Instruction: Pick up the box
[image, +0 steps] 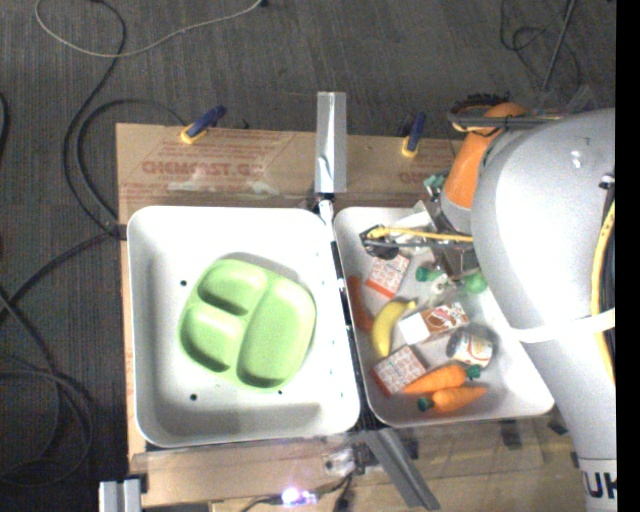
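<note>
Camera view: grey arm with an orange band (545, 240) reaches in from the right over the right-hand shallow white bin (520, 405). The hand (452, 262) is low over that bin's far half, mostly hidden by the arm's own bulk. Can't tell if it's spread or pressed together, or whether it's pinching anything.

Three box candidates, all in the right-hand bin:
- small red-and-white cardboard box (388, 272), far-left part of the bin, just left of the hand; can't tell if they touch
- orange-and-white carton (445, 320), mid-bin, just on the near side of the hand
- red-and-white patterned carton (400, 368), toward the front, lying tilted

Same bin: yellow banana (388, 325) lies between the small box and the patterned carton. Two orange carrots with green tops (445, 385) are at the front, just right of the patterned carton. A round white-and-orange container (472, 346) is beside the orange-and-white carton, partly under the arm.

The left-hand shallow white bin (150, 300) holds a lime-green divided plastic plate (250, 322), roughly centred and lying flat.

Both bins sit on a brown cardboard sheet (220, 165) on the bench. Blue-and-yellow clamps (203, 123) grip the sheet's far edge.
</note>
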